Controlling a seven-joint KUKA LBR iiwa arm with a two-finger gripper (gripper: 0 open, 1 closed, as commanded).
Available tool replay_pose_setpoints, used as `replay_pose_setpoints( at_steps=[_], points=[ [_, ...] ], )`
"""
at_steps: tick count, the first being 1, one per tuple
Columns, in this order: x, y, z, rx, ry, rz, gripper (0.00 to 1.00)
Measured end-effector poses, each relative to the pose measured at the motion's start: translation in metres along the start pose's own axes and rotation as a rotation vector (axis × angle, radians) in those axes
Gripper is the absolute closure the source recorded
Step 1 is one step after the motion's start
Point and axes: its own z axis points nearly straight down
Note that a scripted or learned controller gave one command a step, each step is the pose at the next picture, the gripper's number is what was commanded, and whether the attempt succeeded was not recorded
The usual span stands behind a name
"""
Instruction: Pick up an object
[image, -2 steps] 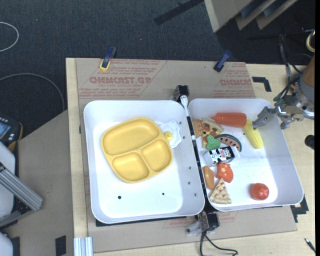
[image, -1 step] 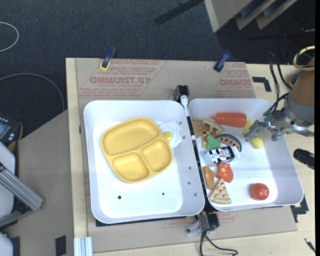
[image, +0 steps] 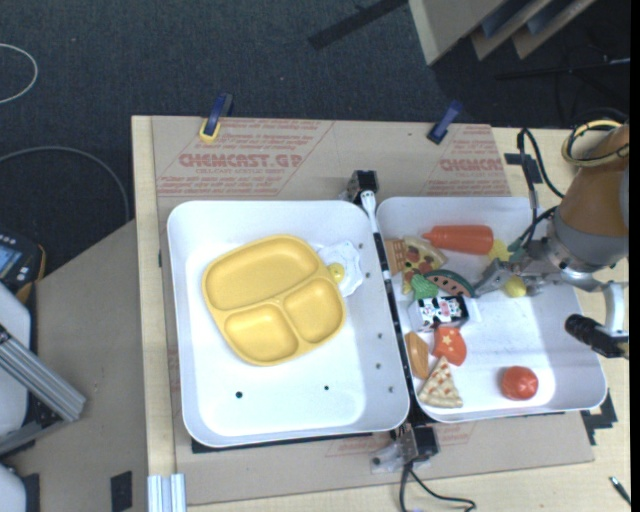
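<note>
A small yellow object (image: 515, 288) lies in the right bin (image: 560, 400), near its upper right part, just under the claw (image: 510, 270); it is too small to name. It could easily slip or be nudged aside, being so small and on smooth plastic. Whether the claw is wide or narrow I cannot tell. Just beside lie a carrot (image: 460, 238) and a pizza slice (image: 415, 255); the left bin (image: 280, 410) carries a yellow divided plate (image: 272, 298).

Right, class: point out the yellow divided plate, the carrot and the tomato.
yellow divided plate (image: 262, 272): camera view, floor of its large compartment.
carrot (image: 462, 238): camera view, middle of its orange body.
tomato (image: 519, 382): camera view, centre of its red top.
</note>
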Motion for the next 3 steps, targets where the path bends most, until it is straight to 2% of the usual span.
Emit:
replay_pose_setpoints(
  at_steps=[1,2,3],
  points=[
    [-0.001,0.001,-0.014,-0.007,-0.003,0.000,1.00],
    [-0.006,0.002,-0.078,-0.013,-0.006,0.001,1.00],
    [-0.010,-0.003,-0.124,-0.012,-0.006,0.001,1.00]
  ],
)
